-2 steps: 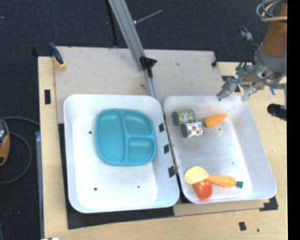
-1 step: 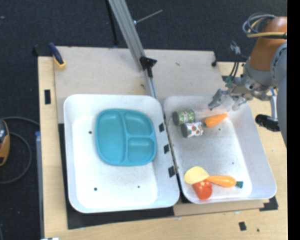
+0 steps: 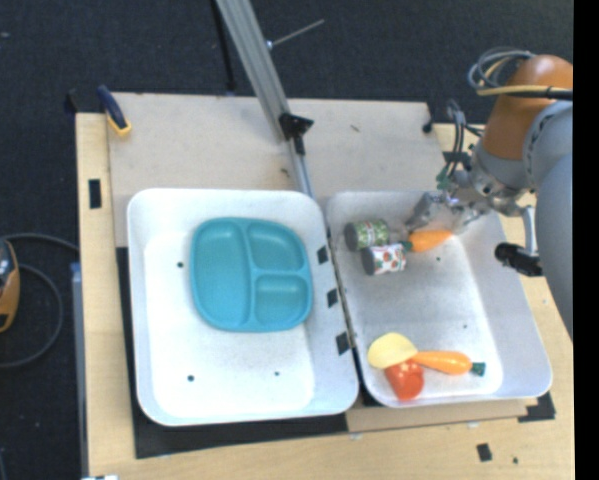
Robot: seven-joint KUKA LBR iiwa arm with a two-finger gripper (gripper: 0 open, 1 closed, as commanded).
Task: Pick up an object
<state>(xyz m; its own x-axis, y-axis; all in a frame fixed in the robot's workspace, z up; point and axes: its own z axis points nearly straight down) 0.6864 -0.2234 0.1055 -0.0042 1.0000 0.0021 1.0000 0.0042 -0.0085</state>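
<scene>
On your pale wooden bench (image 3: 209, 138), the grey two-finger gripper (image 3: 431, 220) hung over the right white bin's (image 3: 509, 318) far edge, beside a small orange piece (image 3: 429, 239); I couldn't tell its grip.

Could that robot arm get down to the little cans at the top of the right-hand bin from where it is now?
Probably yes. The gripper hangs over the right bin, close beside the two cans, with just a small orange piece between them and nothing on top of them.

The arm (image 3: 549, 158) is grey, rounded and bulky. An orange band (image 3: 524, 108) wraps it above the wrist. Pale cables (image 3: 494, 66) loop just beside that band.
</scene>
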